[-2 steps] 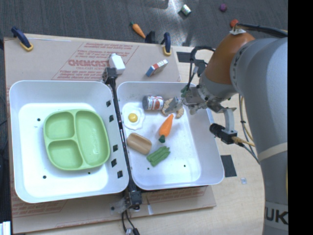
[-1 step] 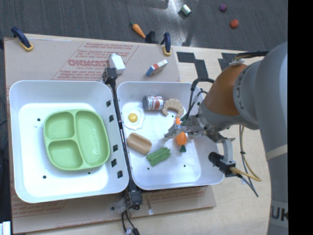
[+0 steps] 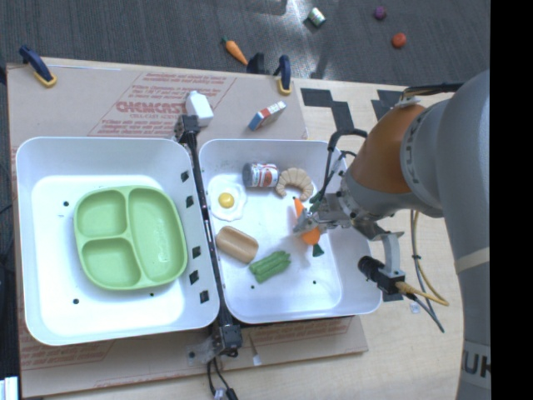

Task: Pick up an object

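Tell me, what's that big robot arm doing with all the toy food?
The arm's pincer is down in the right bin, right at an orange toy carrot. Whether it has gripped the carrot is unclear. A can, croissant, fried egg, bread roll and green beans lie around it. A green divided plate sits in the left bin.

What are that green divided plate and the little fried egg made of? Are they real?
The green plate looks like moulded plastic: one even pale green, smooth, with soft rounded walls between its three sections. The fried egg seems to be a toy, probably plastic or rubber: its white is flat and uniform, its yolk a neat yellow dome. The exact material can't be told from here.
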